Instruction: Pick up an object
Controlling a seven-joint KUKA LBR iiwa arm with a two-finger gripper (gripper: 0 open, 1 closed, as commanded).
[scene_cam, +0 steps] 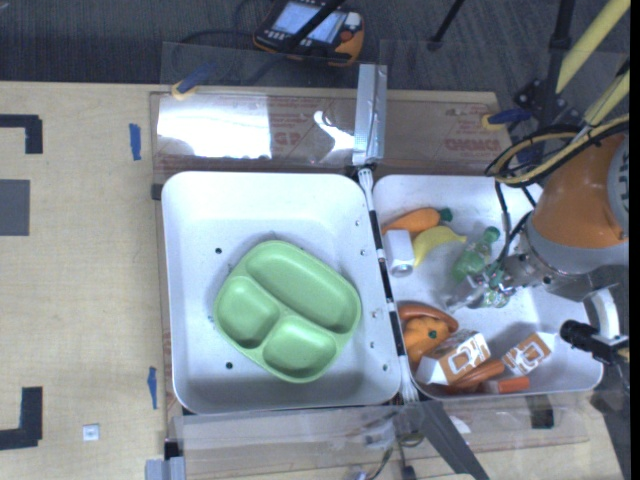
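Gripper (492, 286) low in right bin (560, 376), jaw state unclear; banana (436, 242) just left; approach vert., avoid clutter.

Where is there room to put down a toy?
Left bin: bare white floor rings the green divided plate, widest along the top and left walls. Right bin is crowded: carrot, banana, boxes, and the end effector.

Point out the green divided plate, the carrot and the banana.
green divided plate (288, 310), camera view, on its middle where the ridges meet.
carrot (412, 219), camera view, on the middle of its orange body.
banana (440, 238), camera view, on its yellow middle.
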